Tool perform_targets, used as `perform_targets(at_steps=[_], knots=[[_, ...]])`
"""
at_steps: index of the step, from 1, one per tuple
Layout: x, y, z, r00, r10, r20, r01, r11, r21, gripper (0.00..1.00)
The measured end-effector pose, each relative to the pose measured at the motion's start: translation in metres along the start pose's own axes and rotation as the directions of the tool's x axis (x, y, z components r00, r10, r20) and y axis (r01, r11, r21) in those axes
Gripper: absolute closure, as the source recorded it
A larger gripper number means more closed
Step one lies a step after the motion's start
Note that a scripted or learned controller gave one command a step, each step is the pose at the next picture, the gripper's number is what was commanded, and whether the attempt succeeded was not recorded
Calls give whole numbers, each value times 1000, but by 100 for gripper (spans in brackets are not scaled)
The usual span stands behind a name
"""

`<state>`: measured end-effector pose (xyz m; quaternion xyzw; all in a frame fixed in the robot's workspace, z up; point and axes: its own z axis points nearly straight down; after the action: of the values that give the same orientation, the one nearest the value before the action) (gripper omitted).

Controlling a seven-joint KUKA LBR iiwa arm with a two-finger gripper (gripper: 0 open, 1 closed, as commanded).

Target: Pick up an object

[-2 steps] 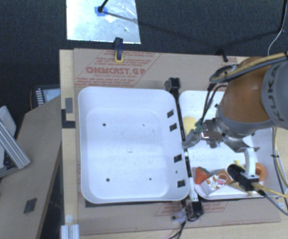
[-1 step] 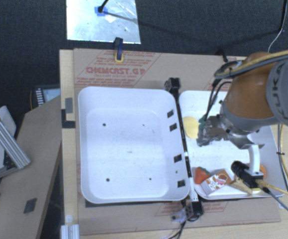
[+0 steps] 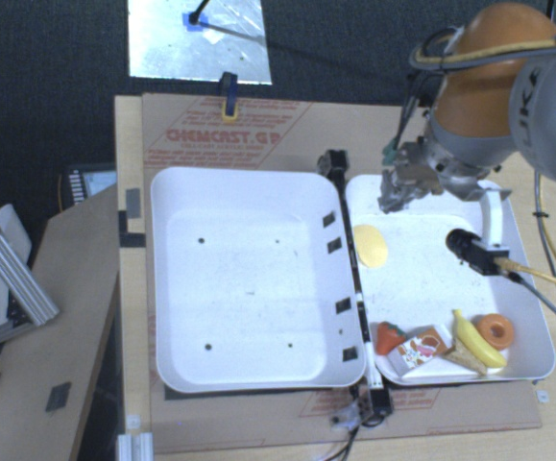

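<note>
Bench: pale board printed with red lettering, bearing two shallow white bins side by side. Left bin, broad, with a few dark specks on its floor. Right bin, joined to the left one along a black clipped seam; taken here as the landmark. Beyond the board, dark carpeted floor with a shiny metal sheet lying on it, well beyond the right bin's far-left corner. Aluminium framing at the picture's left edge.

Arm: grey with orange band, reaching over the right bin's far end. Gripper hangs above the far-left part of the right bin's floor, pointing down; nothing shows between its fingers, and whether they are spread or closed cannot be told from here.

Contents of the right bin:
- Yellow oval object, flat, smooth, pale yellow; against the bin's left wall, just nearer the camera than the gripper, close to it but apart.
- Banana, yellow, curved; near-right corner.
- Orange round piece, touching the banana's right side.
- Small printed packet, white and red, along the near wall.
- Red piece, just left of the packet.
</note>
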<state>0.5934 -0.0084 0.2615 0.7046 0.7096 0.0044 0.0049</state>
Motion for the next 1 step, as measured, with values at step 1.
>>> perform_targets(at_steps=[1], knots=[[-17, 80, -72, 1000, 1, 1, -1, 1000, -3, 100]])
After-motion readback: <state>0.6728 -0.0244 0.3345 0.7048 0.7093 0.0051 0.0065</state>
